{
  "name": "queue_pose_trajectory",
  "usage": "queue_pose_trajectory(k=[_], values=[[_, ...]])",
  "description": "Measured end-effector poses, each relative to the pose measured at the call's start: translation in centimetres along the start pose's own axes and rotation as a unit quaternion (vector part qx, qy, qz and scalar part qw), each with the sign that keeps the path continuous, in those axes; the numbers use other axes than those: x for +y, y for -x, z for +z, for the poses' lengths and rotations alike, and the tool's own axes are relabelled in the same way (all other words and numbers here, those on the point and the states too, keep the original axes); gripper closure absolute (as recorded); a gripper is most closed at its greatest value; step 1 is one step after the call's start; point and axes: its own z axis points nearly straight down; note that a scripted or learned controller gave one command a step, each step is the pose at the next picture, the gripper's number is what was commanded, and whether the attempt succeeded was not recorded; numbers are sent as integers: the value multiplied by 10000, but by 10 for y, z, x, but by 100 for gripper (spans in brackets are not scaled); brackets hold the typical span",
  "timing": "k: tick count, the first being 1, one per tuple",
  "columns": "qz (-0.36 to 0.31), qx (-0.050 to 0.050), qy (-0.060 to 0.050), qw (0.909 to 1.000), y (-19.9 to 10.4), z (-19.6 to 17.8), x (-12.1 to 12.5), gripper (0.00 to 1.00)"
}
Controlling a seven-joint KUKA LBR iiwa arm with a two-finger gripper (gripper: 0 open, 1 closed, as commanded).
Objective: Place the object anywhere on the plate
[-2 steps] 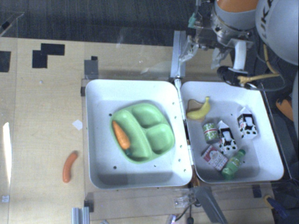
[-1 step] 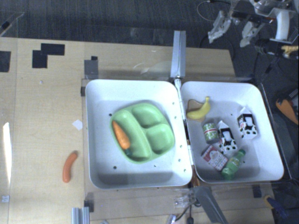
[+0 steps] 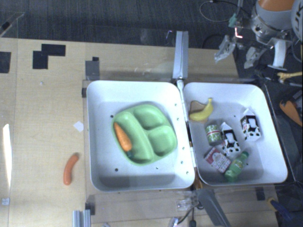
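Note:
A green divided plate (image 3: 150, 126) lies in the left bin (image 3: 99, 174). An orange carrot (image 3: 122, 136) rests in the plate's left compartment. My gripper (image 3: 237, 52) hangs at the top right, beyond the far rim of the right bin (image 3: 270, 103) and well away from the plate. Its two fingers (image 3: 224, 48) are spread apart, so it is open with nothing between them.
The right bin holds a banana (image 3: 202, 110), a small can (image 3: 213, 134), two black-and-white cartons (image 3: 250, 126) (image 3: 230, 142), a red packet (image 3: 218, 160) and a green bottle (image 3: 235, 167). An orange sausage (image 3: 70, 168) lies on the bench left of the bins.

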Motion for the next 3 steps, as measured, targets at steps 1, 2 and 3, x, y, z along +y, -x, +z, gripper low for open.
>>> queue_pose_trajectory(k=[1, 2, 3], values=[[183, 2, 21, 9998, 49, -91, 8, 0], [452, 1, 1, 9990, 15, -89, 3, 0], [290, -1, -6, 9996, -1, -88, 0, 0]])
